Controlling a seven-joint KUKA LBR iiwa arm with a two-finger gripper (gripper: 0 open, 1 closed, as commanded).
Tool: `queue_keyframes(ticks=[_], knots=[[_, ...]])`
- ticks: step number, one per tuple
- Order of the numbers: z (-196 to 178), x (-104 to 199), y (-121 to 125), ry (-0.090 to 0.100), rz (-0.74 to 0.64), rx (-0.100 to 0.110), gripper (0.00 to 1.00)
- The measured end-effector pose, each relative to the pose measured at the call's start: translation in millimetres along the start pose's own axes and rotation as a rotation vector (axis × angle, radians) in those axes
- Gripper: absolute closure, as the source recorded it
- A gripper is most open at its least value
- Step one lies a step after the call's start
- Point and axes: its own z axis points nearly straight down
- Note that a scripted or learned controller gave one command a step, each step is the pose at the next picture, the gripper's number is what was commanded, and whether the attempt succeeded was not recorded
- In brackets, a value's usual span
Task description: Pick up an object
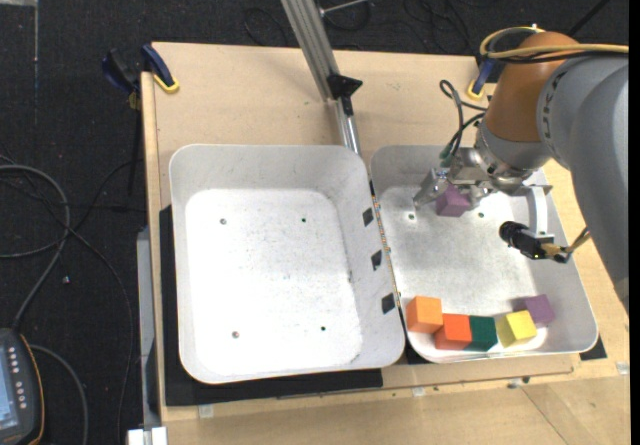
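Note:
My gripper hangs over the far part of the right bin, below the orange band of the arm. A small purple block sits between its fingers, clear of the bin floor as far as I can tell. Along the right bin's near edge lie several blocks in a row: an orange block, a red-orange block, a green block, a yellow block and another purple block.
The left bin lies beside the right one on the wooden bench. A slanted metal rod runs from the back toward the gap between the bins. A black fitting sits by the arm over the right bin.

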Motion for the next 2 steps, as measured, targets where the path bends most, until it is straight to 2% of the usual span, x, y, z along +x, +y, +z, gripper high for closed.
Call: queue_keyframes(ticks=[1,2], knots=[[-10.2,0.4,1.3,-0.001,-0.002,-0.003,1.00],[-105.0,61.1,10.2,0.002,-0.008,-0.010,1.00]])
